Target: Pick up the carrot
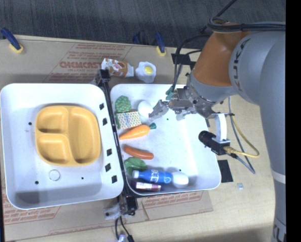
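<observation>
The orange carrot [135, 131] with a green tip lies on the floor of the right bin [190, 150], near its left wall. My gripper [163, 111] hangs over the same bin, up and to the right of the carrot, and apart from it. Its fingers [157, 111] point left toward the carrot and a white egg [144, 107]. The fingers look spread, with nothing between them.
A yellow divided plate [68, 134] lies in the left bin [19, 185]. Around the carrot lie a green broccoli piece [122, 104], a patterned box [128, 119], a red sausage [138, 152], a green leafy item [135, 163] and a blue bottle [155, 176]. Two items [130, 69] sit behind the bins.
</observation>
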Controlling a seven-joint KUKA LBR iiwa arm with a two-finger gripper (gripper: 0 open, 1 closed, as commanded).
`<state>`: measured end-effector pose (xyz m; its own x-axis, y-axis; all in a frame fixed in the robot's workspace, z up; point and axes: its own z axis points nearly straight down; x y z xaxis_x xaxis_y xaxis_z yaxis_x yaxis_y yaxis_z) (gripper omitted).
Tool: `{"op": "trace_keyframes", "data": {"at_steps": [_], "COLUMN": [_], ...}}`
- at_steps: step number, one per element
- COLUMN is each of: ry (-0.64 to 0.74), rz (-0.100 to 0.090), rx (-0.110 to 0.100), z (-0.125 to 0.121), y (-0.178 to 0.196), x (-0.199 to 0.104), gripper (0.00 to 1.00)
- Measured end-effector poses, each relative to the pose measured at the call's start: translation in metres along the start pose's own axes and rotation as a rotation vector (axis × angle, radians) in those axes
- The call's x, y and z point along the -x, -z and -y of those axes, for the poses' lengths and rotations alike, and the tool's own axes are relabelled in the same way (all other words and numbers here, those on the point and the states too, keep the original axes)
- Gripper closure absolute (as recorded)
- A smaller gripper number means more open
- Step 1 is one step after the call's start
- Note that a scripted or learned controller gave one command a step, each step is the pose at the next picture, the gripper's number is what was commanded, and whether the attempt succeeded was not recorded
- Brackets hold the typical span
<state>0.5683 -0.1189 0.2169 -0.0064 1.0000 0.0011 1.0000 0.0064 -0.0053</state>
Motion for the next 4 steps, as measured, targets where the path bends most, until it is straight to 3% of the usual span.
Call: {"op": "trace_keyframes", "data": {"at_steps": [1,2,3,4], "ry": [0.018,0.023,0.048,0.047], "rz": [0.002,0.001,0.001,0.001], "rx": [0.010,0.009,0.000,0.001], "z": [-0.037,-0.038,0.002,0.002], "y": [-0.121,-0.110,-0.126,-0.126], "x": [0.003,0.002,0.014,0.014], "gripper": [0.00,1.00,1.00,0.00]}}
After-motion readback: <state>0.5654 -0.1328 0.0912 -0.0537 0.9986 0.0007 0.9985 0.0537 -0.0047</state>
